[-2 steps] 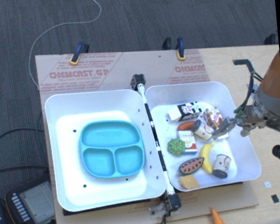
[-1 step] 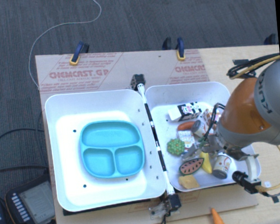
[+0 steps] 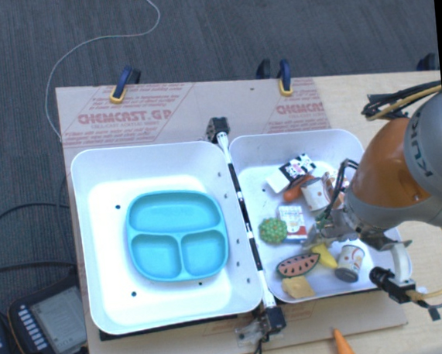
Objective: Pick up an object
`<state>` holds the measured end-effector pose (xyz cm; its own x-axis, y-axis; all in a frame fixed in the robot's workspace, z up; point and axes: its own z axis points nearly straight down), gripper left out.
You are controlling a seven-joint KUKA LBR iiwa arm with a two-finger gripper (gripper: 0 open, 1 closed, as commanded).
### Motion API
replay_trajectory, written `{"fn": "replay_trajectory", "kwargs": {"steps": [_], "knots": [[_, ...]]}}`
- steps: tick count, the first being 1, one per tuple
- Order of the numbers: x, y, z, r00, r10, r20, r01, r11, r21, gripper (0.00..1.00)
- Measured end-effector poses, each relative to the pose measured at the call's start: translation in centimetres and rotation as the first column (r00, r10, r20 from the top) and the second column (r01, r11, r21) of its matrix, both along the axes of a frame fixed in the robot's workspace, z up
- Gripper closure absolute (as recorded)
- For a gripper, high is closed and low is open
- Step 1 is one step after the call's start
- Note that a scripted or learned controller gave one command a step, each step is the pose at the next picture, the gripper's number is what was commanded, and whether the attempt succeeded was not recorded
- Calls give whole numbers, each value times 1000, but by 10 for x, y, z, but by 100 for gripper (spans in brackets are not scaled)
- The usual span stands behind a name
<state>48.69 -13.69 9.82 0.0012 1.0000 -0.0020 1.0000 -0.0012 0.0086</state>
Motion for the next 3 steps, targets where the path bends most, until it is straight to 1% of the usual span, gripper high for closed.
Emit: {"fn": "replay_trajectory", "kwargs": {"steps": [1, 2, 3], "knots": [[28, 53, 130, 1000, 3, -6, -3, 1000, 1, 100], [28, 53, 139, 1000, 3, -8, -3, 1000, 0, 100], [-4, 134, 86, 1000, 3, -11, -3, 1000, 2, 100]]}}
